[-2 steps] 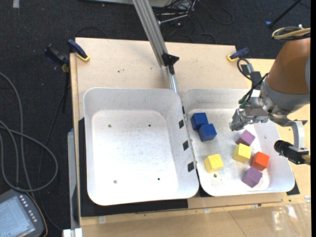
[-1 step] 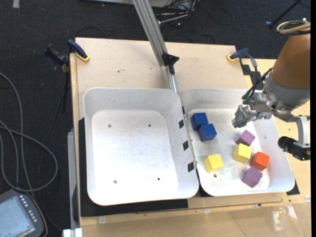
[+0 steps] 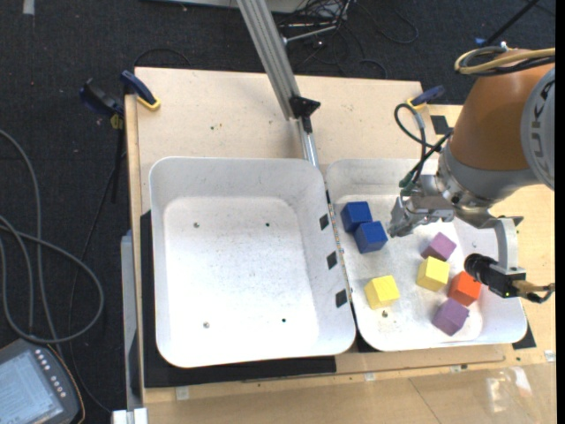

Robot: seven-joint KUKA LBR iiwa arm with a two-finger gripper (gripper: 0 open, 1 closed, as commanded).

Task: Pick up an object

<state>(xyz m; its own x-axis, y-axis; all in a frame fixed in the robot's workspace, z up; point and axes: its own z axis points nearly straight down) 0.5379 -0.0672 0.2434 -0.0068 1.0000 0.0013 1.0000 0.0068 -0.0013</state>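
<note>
Seven small blocks lie in the right bin [image 3: 508, 329], a shallow white plastic tray with rounded corners. Two blue cubes touch each other near its left wall: one [image 3: 356, 214] further back, the other [image 3: 372, 236] in front of it. A yellow cube [image 3: 383, 291] sits alone nearer the front. On the right is a loose cluster: a pale purple cube [image 3: 439, 247], a second yellow cube [image 3: 433, 273] just in front of it, an orange cube [image 3: 465, 287] beside that, and a darker purple cube [image 3: 451, 315] nearest the front rim. All the blocks look matte and sharp-edged.

The left bin [image 3: 238, 259] is the same white tray, larger in this view, its floor speckled with fine dark marks.

The gripper [image 3: 408, 219] hangs low over the right bin, just right of the blue cubes and behind the pale purple one. Its metal parts are grey and blurred together, so whether it is open or closed cannot be told, and no block is seen in its grasp. Above it bulges the arm's smooth orange band [image 3: 494, 117], with looped cables alongside. Both bins rest on a pale wooden bench [image 3: 221, 113].
</note>
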